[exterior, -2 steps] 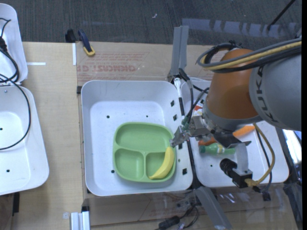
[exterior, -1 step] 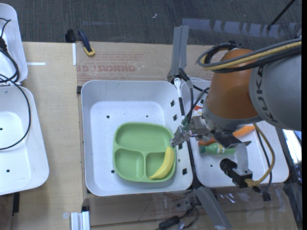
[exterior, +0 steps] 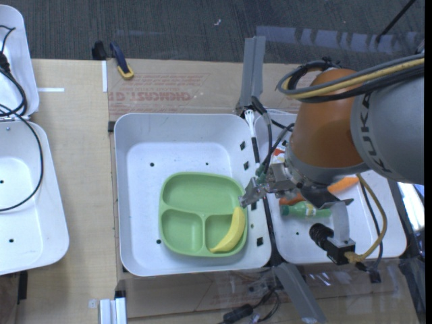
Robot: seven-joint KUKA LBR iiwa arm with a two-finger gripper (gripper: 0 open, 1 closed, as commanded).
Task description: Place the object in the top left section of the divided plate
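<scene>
Curved yellow banana (exterior: 231, 232) lies in green divided plate's (exterior: 196, 201) lower-right section.

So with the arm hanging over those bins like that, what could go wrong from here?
The banana lies in the green divided plate's lower right section, leaning on the rim, not the top left one. If picked up, it might slip or roll back.

The gripper hangs right at the wall between the two bins, so a careless move could knock the left bin or nudge the plate.

The green bottle and orange piece sit under the wrist and might be grabbed by mistake.
</scene>
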